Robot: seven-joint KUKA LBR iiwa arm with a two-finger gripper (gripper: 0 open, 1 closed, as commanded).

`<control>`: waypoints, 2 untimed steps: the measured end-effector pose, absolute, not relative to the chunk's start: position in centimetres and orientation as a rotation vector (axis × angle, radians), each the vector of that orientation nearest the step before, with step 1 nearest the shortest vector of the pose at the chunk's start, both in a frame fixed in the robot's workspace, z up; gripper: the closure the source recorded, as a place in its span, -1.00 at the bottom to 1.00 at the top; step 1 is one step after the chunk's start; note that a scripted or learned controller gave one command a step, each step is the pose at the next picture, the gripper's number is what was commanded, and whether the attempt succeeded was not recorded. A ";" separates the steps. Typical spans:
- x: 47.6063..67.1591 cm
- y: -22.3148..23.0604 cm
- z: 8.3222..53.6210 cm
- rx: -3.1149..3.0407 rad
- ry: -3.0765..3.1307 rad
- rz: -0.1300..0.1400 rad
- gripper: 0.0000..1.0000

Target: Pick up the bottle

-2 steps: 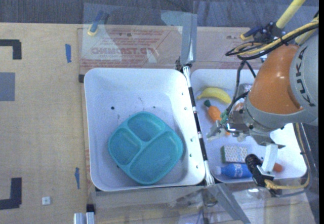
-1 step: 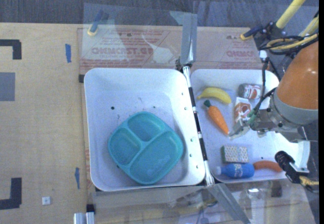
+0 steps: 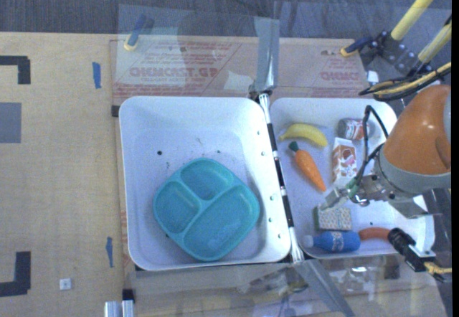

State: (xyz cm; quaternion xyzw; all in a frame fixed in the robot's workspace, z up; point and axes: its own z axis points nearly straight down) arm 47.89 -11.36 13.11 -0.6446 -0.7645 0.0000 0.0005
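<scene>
While the bottle (image 3: 336, 241) lies at the right bin's (image 3: 287, 197) front edge, the pincer (image 3: 349, 192) hovers above.
Sponge (image 3: 334, 219) touches the bottle; carrot (image 3: 309, 168), banana (image 3: 304, 133), carton (image 3: 344, 163) nearby; I cannot tell the pincer's state.

Left bin (image 3: 143, 129): I see open floor along its far half; a teal divided tray (image 3: 206, 209) fills the near half.
Right bin (image 3: 315, 109): crowded.
Bottle (image 3: 335, 241): hemmed against the near wall, a speckled block (image 3: 334, 219) just beside it, an orange piece (image 3: 373, 234) near its right end.
Centre: carrot (image 3: 309, 168), banana (image 3: 304, 133), carton (image 3: 344, 163) leave narrow gaps.
</scene>
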 end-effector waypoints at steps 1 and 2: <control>48.1 -9.8 8.9 -1.891 -2.515 -0.005 -1.00; 48.0 -5.7 18.5 -1.595 -2.709 -0.002 -1.00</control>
